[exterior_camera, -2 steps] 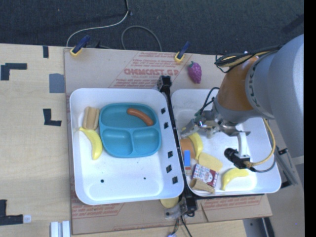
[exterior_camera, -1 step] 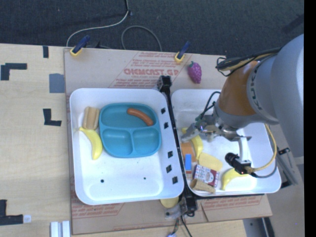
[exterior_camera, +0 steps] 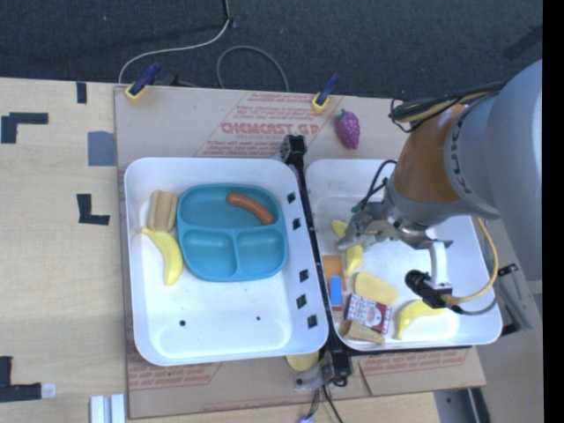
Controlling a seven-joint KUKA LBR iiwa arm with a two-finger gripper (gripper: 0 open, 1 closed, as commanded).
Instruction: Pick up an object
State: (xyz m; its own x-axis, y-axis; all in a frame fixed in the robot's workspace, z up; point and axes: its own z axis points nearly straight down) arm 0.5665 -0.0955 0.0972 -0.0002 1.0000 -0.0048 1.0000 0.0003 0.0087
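Note:
My gripper (exterior_camera: 359, 229) is low in the right bin (exterior_camera: 458, 329), near its left side, hanging from the grey arm (exterior_camera: 467, 157) with its orange band. It sits right over a small yellow piece (exterior_camera: 339, 228) and just above another yellow piece (exterior_camera: 354, 259). Whether anything is held I cannot tell. Below it lie a yellow cheese wedge (exterior_camera: 374, 287), a red and white packet (exterior_camera: 366, 313), a banana (exterior_camera: 416, 315), an orange and blue block (exterior_camera: 332, 280) and a tan bread slice (exterior_camera: 356, 331).
The left bin (exterior_camera: 220, 333) holds a blue divided plate (exterior_camera: 231, 233) with a sausage (exterior_camera: 251, 206), plus a banana (exterior_camera: 167, 252) and a bread piece (exterior_camera: 160, 210). Purple grapes (exterior_camera: 347, 128) lie on the board behind the bins. A black divider (exterior_camera: 304, 236) separates the bins.

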